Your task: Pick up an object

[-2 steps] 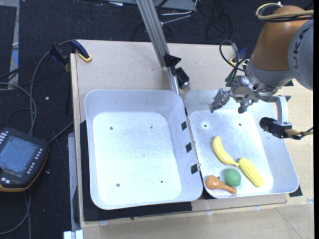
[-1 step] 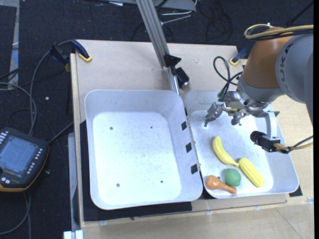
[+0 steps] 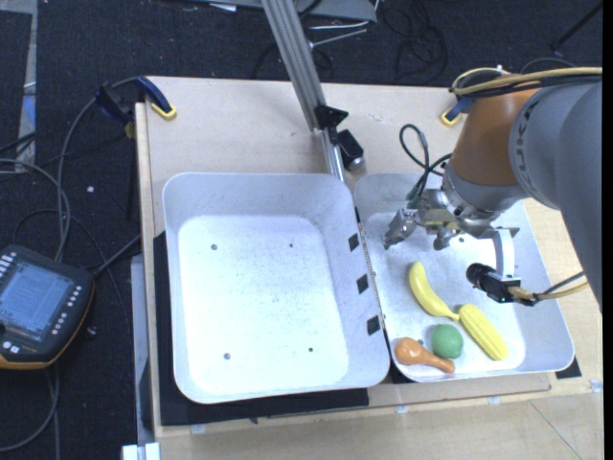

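In the right bin point(image 3: 546, 353) lie a yellow banana point(image 3: 428, 291), a yellow corn cob point(image 3: 483, 331), a green ball point(image 3: 444, 341) and an orange pear-shaped piece point(image 3: 421, 353), all clustered toward the bin's near side. My gripper point(image 3: 418, 237) hangs over the far part of this bin, just above and behind the banana's upper tip. It is open, its two fingers spread apart with nothing between them. The orange-banded wrist point(image 3: 490, 147) rises behind it to the right.
The left bin point(image 3: 192, 199) sits alongside, its raised right rim next to the gripper's left finger. A slanted aluminium pole point(image 3: 297, 56) comes down to the bins' far junction. A black cable fitting point(image 3: 493, 284) hangs beside the corn. A teach pendant point(image 3: 34, 300) lies off the bench at left.
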